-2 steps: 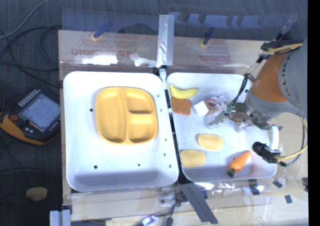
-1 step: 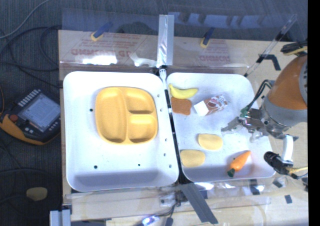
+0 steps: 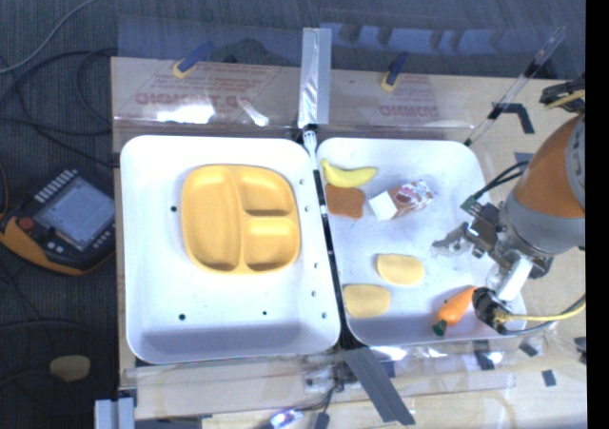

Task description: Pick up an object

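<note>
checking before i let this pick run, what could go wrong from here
1. The gripper sits at the right bin's right edge with the carrot just below it by the wall; a descent there may clip the rim.
2. The banana, brown slice and wrapped item crowd together, so a grasp could nudge a neighbour.
3. The pale flat pieces lie low and may slip.

Bench (image 3: 133, 70) under two white bins (image 3: 152, 322)

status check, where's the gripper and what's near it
Gripper low over right bin, nothing seen held. Nearest: yellow piece and carrot. Yellow tray in left bin.
</note>
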`<action>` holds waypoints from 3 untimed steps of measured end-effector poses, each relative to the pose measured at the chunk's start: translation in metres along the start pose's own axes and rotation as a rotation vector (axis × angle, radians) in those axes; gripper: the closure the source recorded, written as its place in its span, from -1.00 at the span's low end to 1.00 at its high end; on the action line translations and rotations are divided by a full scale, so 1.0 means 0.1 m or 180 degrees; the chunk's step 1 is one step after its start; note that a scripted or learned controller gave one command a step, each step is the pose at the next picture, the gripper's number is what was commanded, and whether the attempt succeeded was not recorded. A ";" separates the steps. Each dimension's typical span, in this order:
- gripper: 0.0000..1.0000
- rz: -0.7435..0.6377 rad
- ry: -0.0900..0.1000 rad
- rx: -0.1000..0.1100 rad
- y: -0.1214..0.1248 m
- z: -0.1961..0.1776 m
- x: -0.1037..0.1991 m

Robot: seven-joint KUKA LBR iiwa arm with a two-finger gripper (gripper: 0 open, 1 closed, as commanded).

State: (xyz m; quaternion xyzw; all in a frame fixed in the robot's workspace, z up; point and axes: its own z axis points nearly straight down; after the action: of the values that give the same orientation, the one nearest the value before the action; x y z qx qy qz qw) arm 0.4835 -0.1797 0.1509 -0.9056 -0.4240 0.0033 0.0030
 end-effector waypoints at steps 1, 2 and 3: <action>1.00 -0.0013 -0.0010 0.0024 0.00 -0.07 0.01; -1.00 -0.0012 -0.0013 0.0024 0.00 -0.07 0.00; -1.00 -0.0619 0.0075 0.0009 0.94 0.61 0.53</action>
State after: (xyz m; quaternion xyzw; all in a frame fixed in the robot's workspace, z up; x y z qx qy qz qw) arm 0.5892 -0.1990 0.0886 -0.8602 -0.5098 -0.0071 0.0096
